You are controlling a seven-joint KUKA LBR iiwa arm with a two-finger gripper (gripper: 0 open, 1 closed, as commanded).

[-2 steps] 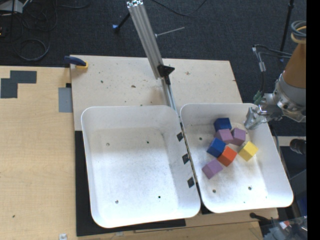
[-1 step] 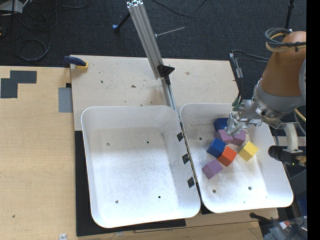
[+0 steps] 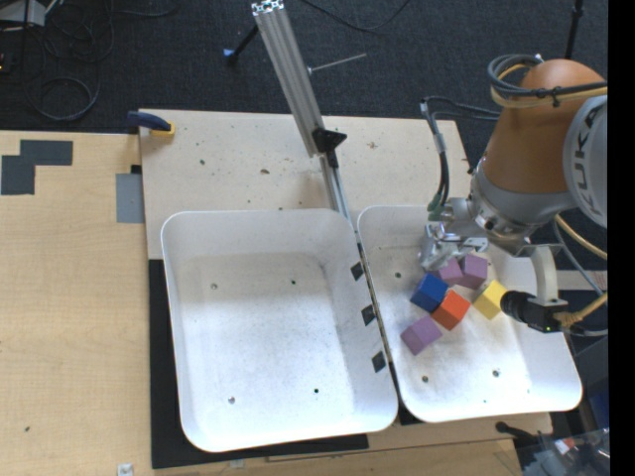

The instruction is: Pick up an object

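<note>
Several small blocks lie clustered in the right bin (image 3: 496, 390): a blue one (image 3: 430, 292), an orange one (image 3: 452, 308), a yellow one (image 3: 488, 299), a purple one (image 3: 422, 334) and a light purple one (image 3: 468, 269). My gripper (image 3: 444, 247) reaches down from the right at the cluster's far edge, just above the light purple and blue blocks. Its metal body hides its tips, so whether anything sits between them cannot be seen.
The left bin (image 3: 189, 365) sits beside the right one, with a divider edge carrying black clips (image 3: 367, 313) between them. A slanted aluminium bar (image 3: 294, 77) rises behind the bins. Cables hang by my wrist (image 3: 442, 162).
</note>
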